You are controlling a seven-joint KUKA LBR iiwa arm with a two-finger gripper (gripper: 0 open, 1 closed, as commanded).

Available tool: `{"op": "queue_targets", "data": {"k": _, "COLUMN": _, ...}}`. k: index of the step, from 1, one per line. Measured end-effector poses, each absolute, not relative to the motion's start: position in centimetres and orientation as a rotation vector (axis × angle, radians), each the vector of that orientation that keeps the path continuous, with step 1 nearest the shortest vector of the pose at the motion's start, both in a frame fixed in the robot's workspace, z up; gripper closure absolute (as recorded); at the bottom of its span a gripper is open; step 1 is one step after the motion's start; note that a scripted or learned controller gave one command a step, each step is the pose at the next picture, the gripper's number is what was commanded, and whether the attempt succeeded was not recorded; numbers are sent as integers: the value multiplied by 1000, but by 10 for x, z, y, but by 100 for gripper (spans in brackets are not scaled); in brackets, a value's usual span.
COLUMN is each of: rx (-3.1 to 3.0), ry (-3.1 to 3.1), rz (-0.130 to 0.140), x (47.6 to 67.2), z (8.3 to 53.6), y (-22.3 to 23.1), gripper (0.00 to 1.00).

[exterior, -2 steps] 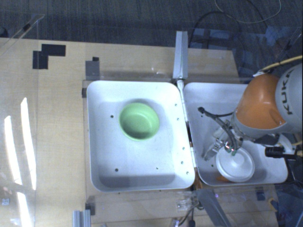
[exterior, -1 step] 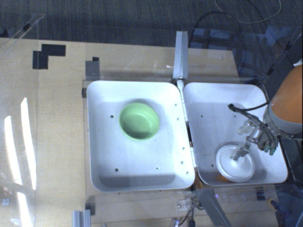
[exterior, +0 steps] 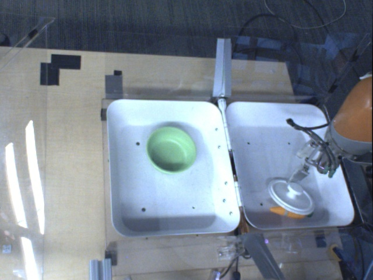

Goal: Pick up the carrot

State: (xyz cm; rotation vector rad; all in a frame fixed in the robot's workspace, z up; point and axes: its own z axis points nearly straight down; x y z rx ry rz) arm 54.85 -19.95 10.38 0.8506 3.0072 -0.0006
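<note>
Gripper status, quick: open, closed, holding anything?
Gripper: cannot be told; it sits low in the right bin, above the carrot.

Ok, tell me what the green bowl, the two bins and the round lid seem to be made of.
Green bowl: likely plastic, matte, even colour with a soft sheen.
Bins: white, probably moulded plastic, with rounded corners and a smooth satin surface.
Round lid: looks like metal or glass, with grey reflective rings; the view leaves it open.
</note>
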Motion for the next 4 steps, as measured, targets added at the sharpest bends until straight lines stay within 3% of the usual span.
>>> {"op": "queue_targets", "data": {"k": 1, "rx": 716, "ry": 3044, "rz": 1, "x": 491, "z": 161, "y": -146, "gripper": 0}}
{"op": "queue_targets", "data": {"k": 2, "rx": 550, "ry": 3068, "rz": -7, "x": 492, "z": 278, "y": -207, "gripper": 0}}
{"op": "queue_targets", "data": {"k": 4, "rx": -390, "ry": 3083, "rz": -23, "x": 492, "z": 371, "y": -207, "gripper": 0}}
